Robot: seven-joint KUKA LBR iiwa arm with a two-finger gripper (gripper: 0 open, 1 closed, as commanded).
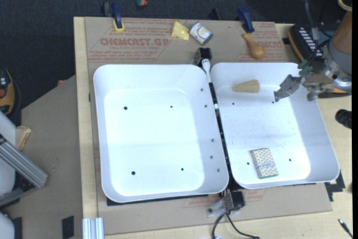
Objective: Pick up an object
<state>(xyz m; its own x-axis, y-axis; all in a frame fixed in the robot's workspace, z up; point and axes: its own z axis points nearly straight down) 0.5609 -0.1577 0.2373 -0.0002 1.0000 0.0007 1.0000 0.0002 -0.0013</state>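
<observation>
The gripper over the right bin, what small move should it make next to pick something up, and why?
Probably a short move toward the view's left and down onto the tan cone-shaped piece. The gripper hangs over the right bin near its far edge, with nothing between its fingers, and that piece lies just left of it. The small patterned box lies farther off, near the bin's front edge.

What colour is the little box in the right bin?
The box looks yellowish with a speckled pattern, seen in the camera view.
</observation>
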